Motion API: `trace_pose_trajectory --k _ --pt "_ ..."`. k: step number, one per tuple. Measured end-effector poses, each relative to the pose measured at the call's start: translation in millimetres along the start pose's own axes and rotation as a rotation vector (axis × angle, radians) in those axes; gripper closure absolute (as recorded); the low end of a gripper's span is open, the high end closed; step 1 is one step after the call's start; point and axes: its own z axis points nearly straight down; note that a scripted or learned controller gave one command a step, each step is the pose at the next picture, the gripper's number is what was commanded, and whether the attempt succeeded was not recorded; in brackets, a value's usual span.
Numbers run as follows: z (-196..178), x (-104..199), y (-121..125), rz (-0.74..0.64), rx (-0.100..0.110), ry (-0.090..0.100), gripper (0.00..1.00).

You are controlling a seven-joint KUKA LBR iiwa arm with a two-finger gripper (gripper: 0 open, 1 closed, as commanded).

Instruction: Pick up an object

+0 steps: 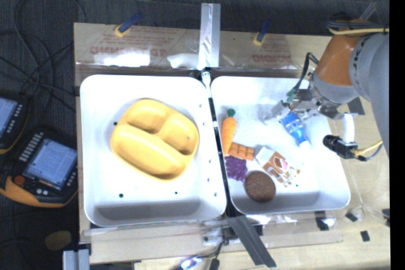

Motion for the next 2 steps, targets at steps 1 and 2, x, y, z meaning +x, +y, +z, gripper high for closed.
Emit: trace_pose_trajectory --k 1,2 --pt "-10 0 1 0.000 -0.002 -0.002 1.00" --pt "-144 40 0 0.015 0.011 0.000 1.00"
